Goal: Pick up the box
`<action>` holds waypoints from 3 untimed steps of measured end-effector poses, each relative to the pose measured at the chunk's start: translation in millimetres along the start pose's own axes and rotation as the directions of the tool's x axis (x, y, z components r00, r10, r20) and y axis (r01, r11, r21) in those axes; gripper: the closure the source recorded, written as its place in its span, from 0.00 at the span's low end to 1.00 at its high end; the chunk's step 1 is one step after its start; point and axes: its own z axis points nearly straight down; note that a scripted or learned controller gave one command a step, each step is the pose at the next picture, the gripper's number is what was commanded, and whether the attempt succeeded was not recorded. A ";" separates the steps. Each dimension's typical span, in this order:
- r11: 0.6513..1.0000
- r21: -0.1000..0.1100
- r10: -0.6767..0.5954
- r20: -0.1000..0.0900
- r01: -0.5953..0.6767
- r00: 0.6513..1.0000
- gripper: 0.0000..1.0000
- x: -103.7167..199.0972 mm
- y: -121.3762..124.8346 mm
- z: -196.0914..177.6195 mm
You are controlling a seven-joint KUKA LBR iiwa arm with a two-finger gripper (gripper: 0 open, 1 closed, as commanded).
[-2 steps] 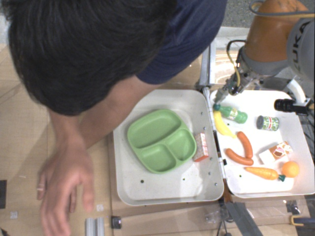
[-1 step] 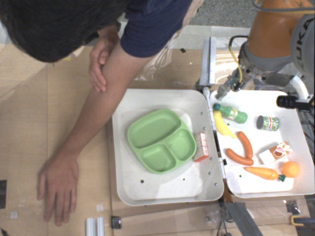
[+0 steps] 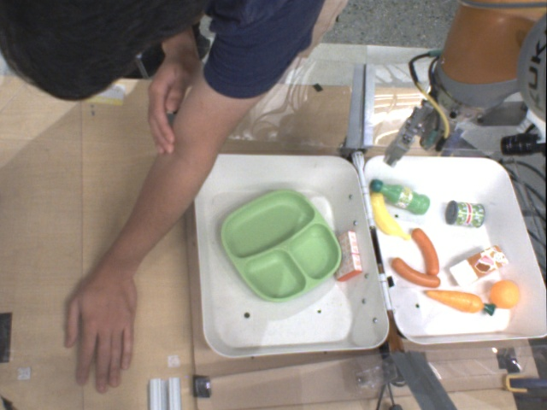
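A small red-and-white box lies in the left bin, against the right rim of a green divided plate. A second white-and-orange carton lies in the right bin, near its right side. My gripper hangs under the orange-banded wrist at the far left corner of the right bin, just above a green bottle. It is well apart from both boxes, and nothing shows in its grasp.
The right bin also holds a yellow banana, a green can, two sausages, a carrot and an orange. A person leans over the bench at the left, forearm beside the left bin and hand flat on the bench.
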 end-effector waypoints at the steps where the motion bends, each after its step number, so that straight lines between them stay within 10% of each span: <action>1: 0.945 0.000 -0.326 -0.001 0.326 0.945 1.00 4.2 -25.5 -9.9; 2: 0.641 -0.001 -0.768 0.001 0.768 0.641 1.00 -6.3 -37.3 0.8; 3: 0.614 -0.002 -0.789 -0.003 0.789 0.614 1.00 -54.2 -96.5 135.2</action>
